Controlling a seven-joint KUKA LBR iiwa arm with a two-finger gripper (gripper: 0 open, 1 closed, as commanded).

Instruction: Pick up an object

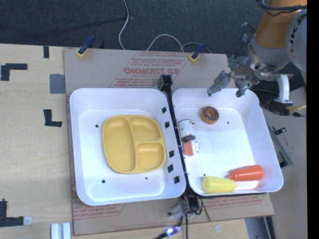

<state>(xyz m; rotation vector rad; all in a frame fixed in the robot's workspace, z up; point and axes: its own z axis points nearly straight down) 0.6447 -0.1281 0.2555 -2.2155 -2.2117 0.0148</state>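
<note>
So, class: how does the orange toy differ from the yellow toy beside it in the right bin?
The orange toy is redder and lies farther right; the yellow toy is pale yellow and lies nearer the bin's front edge. The orange toy looks rounded at its end, while the yellow toy tapers rightward. Both lie on their sides, close together, in the right bin.

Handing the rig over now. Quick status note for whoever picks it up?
Tool: open, holding nothing, up over the far rim of the right bin.
Right bin: donut near the far side, closest to the tool; small white and orange item against the divider; yellow piece and orange piece with a white piece beside them at the near edge.
Left bin: yellow divided plate.
Done: nothing picked yet.
Left: lower onto one object, close on it, lift. The donut looks like the easiest reach.
</note>
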